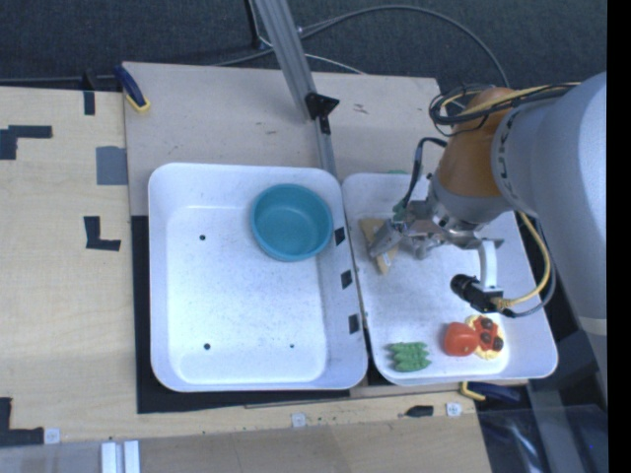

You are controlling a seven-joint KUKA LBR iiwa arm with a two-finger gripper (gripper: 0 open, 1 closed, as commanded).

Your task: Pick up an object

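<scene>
The grey arm [582, 195] bulks largest at the right edge, high above the counter [59, 264]. Its orange band [468, 166] sits just above the wrist, with yellow and black cables looped around it. From there the wrist drops to the end effector [394, 239], which is low over the upper left part of the right bin [532, 363].

A tan, wedge-like object [381, 256] lies right at the tip of the end effector, on its left and slightly toward the front of the bin. The two overlap, so I cannot tell whether they touch, nor whether the end effector is apart, together, or clamped on the object.

Just behind the end effector on the arm's side, a white bracket and a black connector [471, 288] hang off the wrist above the bin floor.

Well apart from the end effector, toward the bin's front edge, lie a small green object [407, 355] and a red rounded object [459, 339]. A yellow piece with dark spots [487, 338] lies against the red one.

Beyond the end effector to its left, across the two adjoining rims, the left bin [227, 343] holds a blue bowl [291, 222], upright in its far right corner.

A slanted metal pole [286, 37] runs from the far side down to the seam between the bins, ending near the end effector's far-left side.

Far off at the counter's far left corner sits a blue and yellow clamp [133, 89].
</scene>
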